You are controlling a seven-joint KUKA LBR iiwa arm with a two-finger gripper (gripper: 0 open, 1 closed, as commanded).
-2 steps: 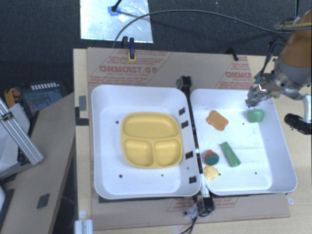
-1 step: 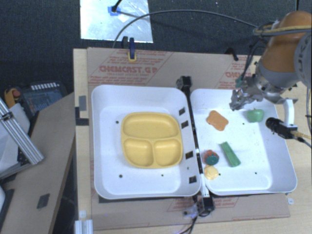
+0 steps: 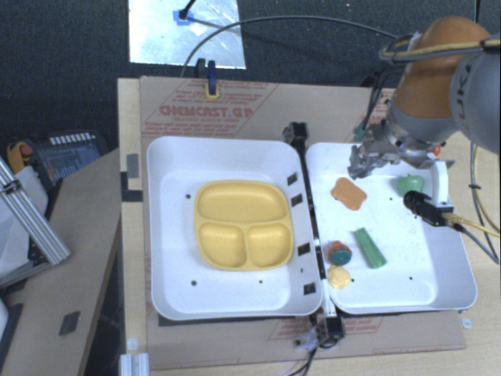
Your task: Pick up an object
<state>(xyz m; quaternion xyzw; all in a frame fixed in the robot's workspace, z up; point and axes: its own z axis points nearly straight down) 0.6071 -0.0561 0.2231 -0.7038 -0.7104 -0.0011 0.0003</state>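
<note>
**Hovering over the right bin, nothing seen in the grip**

Camera view: two white bins sit side by side. Left bin (image 3: 168, 163) holds one yellow tray (image 3: 243, 224) with three compartments. Right bin (image 3: 438, 280) holds five small loose objects:
- one orange piece (image 3: 349, 193), flat and rounded, near the bin's upper middle;
- one green stick (image 3: 369, 247), elongated, lying at a slant below the orange piece;
- one pale green piece (image 3: 409, 184) near the right wall, partly behind the arm;
- one reddish-and-teal piece (image 3: 339, 252) by the divider;
- one yellow piece (image 3: 339, 276) just below it, touching or nearly so.

Gripper (image 3: 362, 165) hangs just above and beside the orange piece. Whether the jaws are released or clenched cannot be told; no object shows between them.
</note>
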